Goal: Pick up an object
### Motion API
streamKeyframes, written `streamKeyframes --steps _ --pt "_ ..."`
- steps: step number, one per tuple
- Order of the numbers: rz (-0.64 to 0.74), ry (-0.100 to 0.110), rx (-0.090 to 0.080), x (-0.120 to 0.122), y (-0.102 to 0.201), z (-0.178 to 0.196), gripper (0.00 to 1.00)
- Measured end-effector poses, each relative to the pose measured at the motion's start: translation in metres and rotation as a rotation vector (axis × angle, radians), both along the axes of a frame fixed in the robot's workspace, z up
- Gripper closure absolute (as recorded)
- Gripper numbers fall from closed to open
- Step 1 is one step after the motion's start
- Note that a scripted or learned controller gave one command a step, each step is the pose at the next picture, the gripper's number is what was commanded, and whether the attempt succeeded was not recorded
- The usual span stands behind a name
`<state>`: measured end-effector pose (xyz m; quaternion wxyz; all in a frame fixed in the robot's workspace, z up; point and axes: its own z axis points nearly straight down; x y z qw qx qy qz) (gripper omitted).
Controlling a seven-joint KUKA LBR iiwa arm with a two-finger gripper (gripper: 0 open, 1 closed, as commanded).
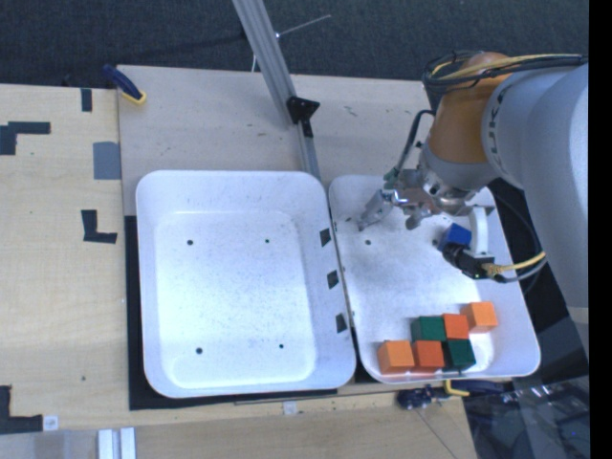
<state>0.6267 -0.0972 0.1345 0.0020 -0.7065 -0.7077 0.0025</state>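
While the grey arm (pixel 535 132) with its orange band (pixel 464 113) reaches in from the right, the gripper (pixel 392 208) sits low over the upper part of the right bin (pixel 382 266), fingers spread apart with nothing between them. One finger (pixel 368 216) points down-left toward the bin's upper left area, the other (pixel 417 220) is shorter in view, just beside it to the right. Gripper is over bare white floor, well apart from the blocks.

A blue part (pixel 457 234) and a black connector with a yellow-tipped cable (pixel 488 269) hang off the wrist, lying over the right side of the same bin.

Blocks are bunched in the lower right corner of the right bin: orange block (pixel 395 356) at the left end, another orange block (pixel 428 354) touching it, green block (pixel 429 328) just above those, dark green block (pixel 461 353) to the right, a reddish-orange block (pixel 455 326) above that, and an orange block (pixel 481 315) at the upper right end of the cluster. All packed close, several touching.

Left bin (pixel 153 256) sits just beside the right one, rims meeting in the middle, small black marks along the seam. Both rest on a black mat (pixel 134 381) on a wooden bench (pixel 57 295). A slanted metal bar (pixel 268 46) runs from top centre down to the bins' shared top edge. A blue and yellow clamp (pixel 124 84) sits at the bench's upper left; black tape marks (pixel 24 137) on the left
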Motion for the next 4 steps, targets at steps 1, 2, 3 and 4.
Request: streamKeyframes --steps 1,2,3,4 --pt "0.000 0.001 0.000 -0.002 0.001 -0.046 0.00" --pt "0.001 -0.003 0.001 0.000 0.002 -0.033 1.00" --pt "-0.001 -0.009 0.001 0.001 -0.001 0.010 1.00" --pt "0.000 -0.011 0.000 0.011 -0.007 0.065 1.00"
